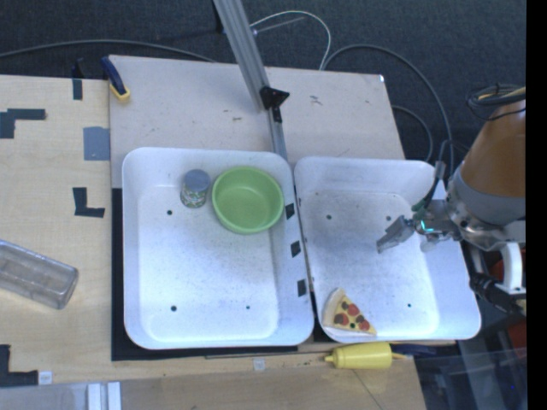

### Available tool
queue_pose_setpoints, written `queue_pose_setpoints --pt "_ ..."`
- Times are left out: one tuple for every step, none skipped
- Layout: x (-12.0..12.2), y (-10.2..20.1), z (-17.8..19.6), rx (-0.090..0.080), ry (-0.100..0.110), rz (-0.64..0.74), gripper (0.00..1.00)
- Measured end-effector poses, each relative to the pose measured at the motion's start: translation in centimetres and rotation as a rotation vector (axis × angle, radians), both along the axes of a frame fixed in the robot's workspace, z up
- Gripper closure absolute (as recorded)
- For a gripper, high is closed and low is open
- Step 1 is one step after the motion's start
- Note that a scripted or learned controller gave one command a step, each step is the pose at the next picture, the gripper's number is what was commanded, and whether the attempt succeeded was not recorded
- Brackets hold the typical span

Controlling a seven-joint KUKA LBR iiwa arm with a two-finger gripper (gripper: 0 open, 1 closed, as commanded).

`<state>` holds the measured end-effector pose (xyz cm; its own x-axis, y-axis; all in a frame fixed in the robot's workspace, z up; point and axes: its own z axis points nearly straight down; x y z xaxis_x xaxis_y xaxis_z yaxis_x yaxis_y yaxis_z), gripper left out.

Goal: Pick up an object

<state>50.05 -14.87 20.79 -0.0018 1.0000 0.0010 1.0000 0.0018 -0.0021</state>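
The bench (342, 109) carries 2 shallow white bins side by side, and the grey arm (491, 178) with its orange band reaches in from the right. The left bin (205, 306) holds 2 things, both in its far half: 1 green bowl (248, 199), upright with its mouth open to the camera, and 1 small grey-lidded jar (195, 188) standing just beside the bowl on its left, touching it or nearly so. The right bin (359, 186) holds 1 thing, a toy pizza slice (347, 313) lying flat in the near left corner, its point toward the far side and its crust toward the near rim. Outside the bins there are 3 loose objects: 1 clear plastic cylinder (34, 273) lying on its side on the wooden surface well to the left, 1 yellow bottle (361, 356) lying on its side just in front of the right bin's near rim, and 1 blue-and-yellow clamp (115, 79) at the far left corner of the bench. The gripper (395, 236) hangs over the middle right of the right bin, its dark fingers pointing toward the left; they look drawn close together, though the view is too small and blurred to say whether they are spread or pressed shut, and nothing can be made out between them. The pizza slice lies apart from the gripper, nearer the camera and to its left.
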Motion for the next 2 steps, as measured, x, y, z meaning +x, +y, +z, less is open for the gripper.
queue_pose_setpoints --pt "0.2 0.5 -4.5 0.0 0.005 0.0 0.0" --pt "0.2 1.6 -10.4 0.001 0.007 0.0 0.0"
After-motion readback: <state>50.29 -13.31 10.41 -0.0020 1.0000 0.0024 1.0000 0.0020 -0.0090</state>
